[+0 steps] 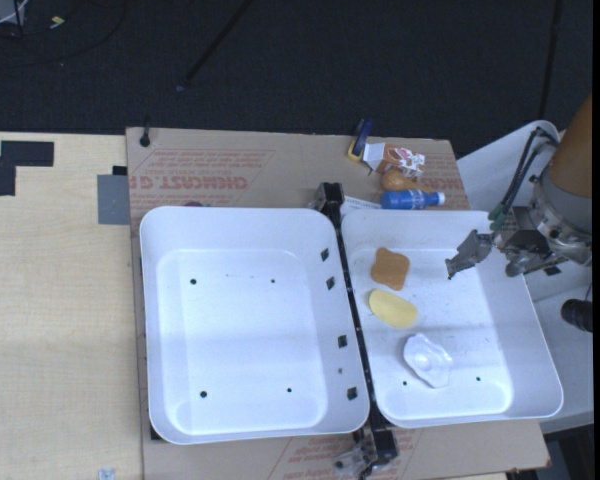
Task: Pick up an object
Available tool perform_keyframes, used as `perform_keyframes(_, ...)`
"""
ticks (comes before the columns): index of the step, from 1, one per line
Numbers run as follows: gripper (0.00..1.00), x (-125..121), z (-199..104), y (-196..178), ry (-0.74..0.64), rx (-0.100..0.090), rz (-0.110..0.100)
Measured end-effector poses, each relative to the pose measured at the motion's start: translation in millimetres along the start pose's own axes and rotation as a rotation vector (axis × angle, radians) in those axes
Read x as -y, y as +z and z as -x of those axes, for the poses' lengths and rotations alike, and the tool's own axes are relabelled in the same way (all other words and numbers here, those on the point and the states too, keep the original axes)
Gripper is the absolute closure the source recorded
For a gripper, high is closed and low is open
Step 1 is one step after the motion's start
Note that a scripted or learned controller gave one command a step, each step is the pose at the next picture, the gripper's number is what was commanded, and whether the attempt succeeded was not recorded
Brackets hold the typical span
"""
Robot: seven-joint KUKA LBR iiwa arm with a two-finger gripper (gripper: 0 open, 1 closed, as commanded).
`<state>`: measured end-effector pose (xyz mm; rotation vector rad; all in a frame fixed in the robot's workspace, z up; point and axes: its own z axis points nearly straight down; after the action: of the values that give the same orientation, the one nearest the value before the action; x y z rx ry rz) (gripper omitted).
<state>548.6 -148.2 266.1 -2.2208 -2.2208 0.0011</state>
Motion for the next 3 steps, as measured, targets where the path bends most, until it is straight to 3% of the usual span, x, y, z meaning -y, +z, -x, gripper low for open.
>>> perform_keyframes(1,0.00,-12,-57,102,-0.004,-0.004,-0.008)
perform_keyframes(2,0.00,5,-51,183,0.001,-0.001,-0.005)
perform_keyframes(3,0.00,-42,-34,178,-0.003,0.001,0.003)
